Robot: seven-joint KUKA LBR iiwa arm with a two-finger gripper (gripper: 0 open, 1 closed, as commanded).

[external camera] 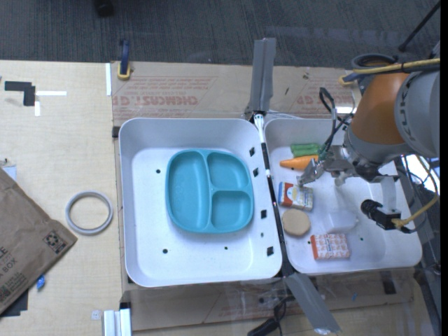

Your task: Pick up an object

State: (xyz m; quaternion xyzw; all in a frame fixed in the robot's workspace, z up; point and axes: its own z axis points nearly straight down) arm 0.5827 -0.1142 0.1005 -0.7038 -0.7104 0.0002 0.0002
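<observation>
The arm is seen reaching in from the right, its orange band lying over the far right part of the right bin. The wrist is bent down and toward the left, so that the hand is placed low over the bin's left half. Whether the hand is apart or together cannot be told, as its tips are small and blurred against the white floor. Nothing is seen clamped in it.

Several things are laid in the right bin. An orange carrot is found just beside the hand, with a green piece behind it, nearer the far wall. A small carton with red and white print is set just below the hand. A round tan disc is placed nearer the front, touching or nearly touching the carton. A red and white packet is laid flat near the front wall.

In the left bin a teal divided plate is held, with three compartments. A roll of tape is laid on the counter to the left.
</observation>
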